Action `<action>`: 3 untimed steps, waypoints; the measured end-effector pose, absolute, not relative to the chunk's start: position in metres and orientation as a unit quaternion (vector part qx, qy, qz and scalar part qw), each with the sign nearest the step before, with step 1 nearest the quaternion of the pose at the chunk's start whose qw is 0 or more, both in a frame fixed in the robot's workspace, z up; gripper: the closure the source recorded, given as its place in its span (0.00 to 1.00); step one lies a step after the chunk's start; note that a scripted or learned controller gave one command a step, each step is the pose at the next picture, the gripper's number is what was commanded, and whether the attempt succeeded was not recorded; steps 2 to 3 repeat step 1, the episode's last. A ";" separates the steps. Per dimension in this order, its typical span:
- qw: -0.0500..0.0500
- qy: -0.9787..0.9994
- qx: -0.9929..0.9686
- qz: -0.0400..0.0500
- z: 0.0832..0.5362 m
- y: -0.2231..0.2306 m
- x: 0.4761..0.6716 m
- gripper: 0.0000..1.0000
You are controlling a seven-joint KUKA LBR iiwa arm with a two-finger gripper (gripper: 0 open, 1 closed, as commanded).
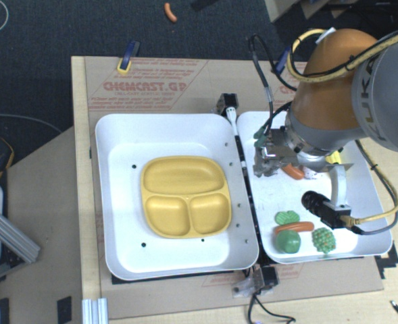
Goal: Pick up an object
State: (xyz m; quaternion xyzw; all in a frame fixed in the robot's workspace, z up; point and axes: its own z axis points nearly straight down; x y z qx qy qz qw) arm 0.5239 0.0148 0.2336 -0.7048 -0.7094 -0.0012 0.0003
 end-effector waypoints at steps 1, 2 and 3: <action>0.003 -0.709 -0.705 0.001 0.217 0.065 0.511 1.00; 0.003 -0.709 -0.705 0.001 0.217 0.065 0.511 1.00; 0.003 -0.709 -0.705 0.001 0.217 0.065 0.511 1.00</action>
